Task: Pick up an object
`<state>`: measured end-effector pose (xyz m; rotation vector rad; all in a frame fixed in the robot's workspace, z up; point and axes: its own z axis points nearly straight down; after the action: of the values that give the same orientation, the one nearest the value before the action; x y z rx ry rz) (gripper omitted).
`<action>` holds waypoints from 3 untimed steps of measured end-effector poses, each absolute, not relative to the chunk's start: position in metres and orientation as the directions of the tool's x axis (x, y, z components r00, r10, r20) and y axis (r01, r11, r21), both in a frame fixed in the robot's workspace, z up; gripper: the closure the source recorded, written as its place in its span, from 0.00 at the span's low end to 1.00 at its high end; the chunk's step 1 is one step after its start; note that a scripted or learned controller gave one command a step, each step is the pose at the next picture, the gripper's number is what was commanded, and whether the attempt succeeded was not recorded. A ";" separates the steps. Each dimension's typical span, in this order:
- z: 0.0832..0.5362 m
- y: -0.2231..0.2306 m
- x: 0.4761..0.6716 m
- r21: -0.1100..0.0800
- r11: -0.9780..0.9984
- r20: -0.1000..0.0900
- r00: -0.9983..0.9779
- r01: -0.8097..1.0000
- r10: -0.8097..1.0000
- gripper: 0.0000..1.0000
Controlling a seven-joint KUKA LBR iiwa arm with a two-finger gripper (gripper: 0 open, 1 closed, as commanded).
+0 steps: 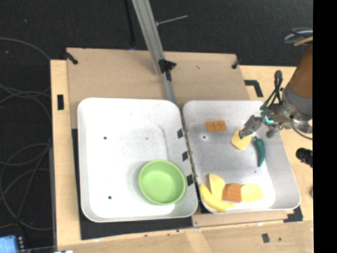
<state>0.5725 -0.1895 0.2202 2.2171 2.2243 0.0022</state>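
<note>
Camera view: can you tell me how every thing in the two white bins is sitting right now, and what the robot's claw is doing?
Round green plastic bowl: upright, in the left white bin.
Small orange waffle-like rectangle: flat in the right white bin.
Pale yellow chunk: under the claw tip.
Teal curved piece: lying flat.
Yellow banana-like pieces with orange-brown block: piled at the near edge.
Claw: low over the yellow chunk.

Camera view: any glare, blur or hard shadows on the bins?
Camera view: light is even and soft, with no hard shadows; the right bin reads slightly brighter than the left bin, without blown glare. The end effector over the yellow piece is soft and low in detail; the green bowl is reasonably sharp.
</note>
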 end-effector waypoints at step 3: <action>0.099 -0.183 0.574 -0.002 -0.001 -0.002 0.001 1.000 1.000 0.00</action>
<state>0.5745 -0.1832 0.0994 2.2222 2.2203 -0.0046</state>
